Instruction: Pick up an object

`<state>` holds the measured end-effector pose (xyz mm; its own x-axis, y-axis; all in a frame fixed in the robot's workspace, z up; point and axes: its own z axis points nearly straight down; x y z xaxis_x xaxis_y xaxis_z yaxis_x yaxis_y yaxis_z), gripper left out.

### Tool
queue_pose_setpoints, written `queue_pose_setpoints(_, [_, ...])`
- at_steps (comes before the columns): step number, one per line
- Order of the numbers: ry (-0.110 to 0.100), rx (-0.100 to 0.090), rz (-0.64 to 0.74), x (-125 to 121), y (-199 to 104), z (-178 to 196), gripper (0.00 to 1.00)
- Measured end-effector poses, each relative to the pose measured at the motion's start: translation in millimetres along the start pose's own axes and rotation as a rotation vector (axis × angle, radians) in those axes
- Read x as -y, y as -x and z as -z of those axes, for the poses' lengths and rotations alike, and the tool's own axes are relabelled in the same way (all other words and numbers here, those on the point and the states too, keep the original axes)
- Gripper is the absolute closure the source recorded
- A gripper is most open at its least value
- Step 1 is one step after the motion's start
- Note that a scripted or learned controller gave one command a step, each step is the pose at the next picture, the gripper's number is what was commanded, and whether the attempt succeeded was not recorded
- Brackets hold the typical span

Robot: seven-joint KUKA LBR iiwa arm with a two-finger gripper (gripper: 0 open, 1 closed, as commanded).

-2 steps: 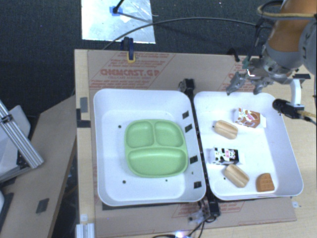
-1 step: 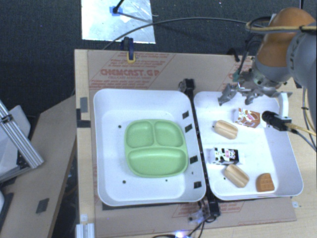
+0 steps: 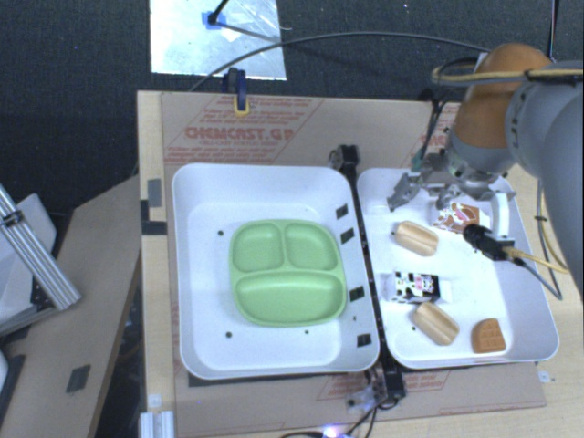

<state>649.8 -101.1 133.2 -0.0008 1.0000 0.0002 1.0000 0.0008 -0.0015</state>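
My gripper [image 3: 427, 193] hangs over the far part of the right bin [image 3: 529, 290]. Its fingers are spread and open, with nothing between them. Just below it lies a tan bread-like roll [image 3: 415, 238], and a red and white packet [image 3: 456, 215] sits to the right, beside one finger. Nearer the front of that bin are a black and white packet [image 3: 417, 286], a second tan roll [image 3: 434, 323] and an orange waffle-like piece [image 3: 488, 336].
The left bin [image 3: 201, 245] holds a green divided plate [image 3: 287, 272]. A black divider with clips [image 3: 358, 245] runs between the bins. A cable [image 3: 525, 261] trails across the right bin's right side. The grey and orange arm [image 3: 511, 99] fills the upper right.
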Motion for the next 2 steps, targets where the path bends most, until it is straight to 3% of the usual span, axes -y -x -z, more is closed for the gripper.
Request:
queue_pose_setpoints(1, [0.006, 0.001, -0.001, -1.9, 0.8, 14.2, 1.00])
queue_pose_setpoints(2, [0.009, 0.001, -0.002, 1.8, 5.2, 77.1, 1.00])
